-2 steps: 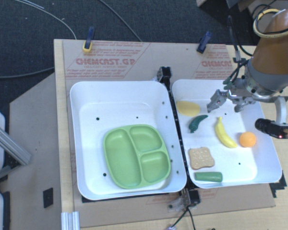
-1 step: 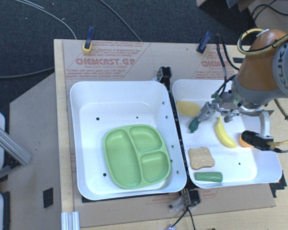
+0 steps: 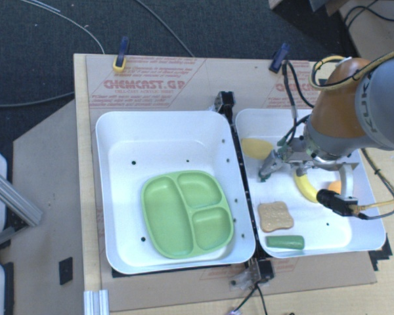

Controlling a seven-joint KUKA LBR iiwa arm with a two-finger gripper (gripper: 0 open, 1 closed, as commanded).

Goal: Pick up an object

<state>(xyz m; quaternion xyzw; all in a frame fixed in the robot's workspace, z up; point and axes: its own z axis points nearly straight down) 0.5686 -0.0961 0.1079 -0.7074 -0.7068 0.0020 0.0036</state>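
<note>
Green divided tray (image 3: 187, 213), left bin (image 3: 118, 143)

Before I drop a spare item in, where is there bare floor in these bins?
Left white bin: open floor behind and left of the green divided tray. Right white bin: crowded with the yellow piece, banana, tan toast, green block and gripper; a small patch at its near-right corner.

"CHEMCAST GP" on board (image 3: 151, 84)
</note>
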